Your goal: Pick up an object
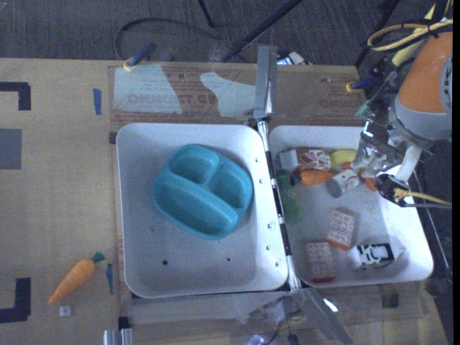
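No legible text anywhere

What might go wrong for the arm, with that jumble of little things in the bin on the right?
The gripper sits over a tight cluster: a grey cylinder, an orange piece and a yellow item. It may nudge them apart or catch two together. The loose yellow cable near the right bin might snag.
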Tool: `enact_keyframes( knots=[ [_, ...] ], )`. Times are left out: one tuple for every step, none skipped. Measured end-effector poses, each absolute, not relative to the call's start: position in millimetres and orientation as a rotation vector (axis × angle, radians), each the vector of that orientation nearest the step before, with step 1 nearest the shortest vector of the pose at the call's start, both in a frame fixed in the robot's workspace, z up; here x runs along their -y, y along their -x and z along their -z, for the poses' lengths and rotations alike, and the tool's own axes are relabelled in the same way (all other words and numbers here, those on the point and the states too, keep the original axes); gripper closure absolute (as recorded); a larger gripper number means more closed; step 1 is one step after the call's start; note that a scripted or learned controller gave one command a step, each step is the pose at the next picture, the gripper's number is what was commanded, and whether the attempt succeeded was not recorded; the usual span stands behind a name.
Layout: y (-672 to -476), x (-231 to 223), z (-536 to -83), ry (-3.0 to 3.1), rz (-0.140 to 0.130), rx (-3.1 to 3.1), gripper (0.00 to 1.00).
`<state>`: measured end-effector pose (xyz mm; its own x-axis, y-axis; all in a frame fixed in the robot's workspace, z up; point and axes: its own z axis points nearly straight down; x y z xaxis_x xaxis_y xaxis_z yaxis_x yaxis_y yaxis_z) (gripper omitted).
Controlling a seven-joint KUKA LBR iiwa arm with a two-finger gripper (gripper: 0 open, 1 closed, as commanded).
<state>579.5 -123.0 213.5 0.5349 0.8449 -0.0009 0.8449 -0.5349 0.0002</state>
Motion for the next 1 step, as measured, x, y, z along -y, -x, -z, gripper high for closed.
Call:
enact_keyframes(
  knots=[
    [-586.1, 156.5, -230.9, -2.837, 0.002, -1.348, 1.0]
  ],
)
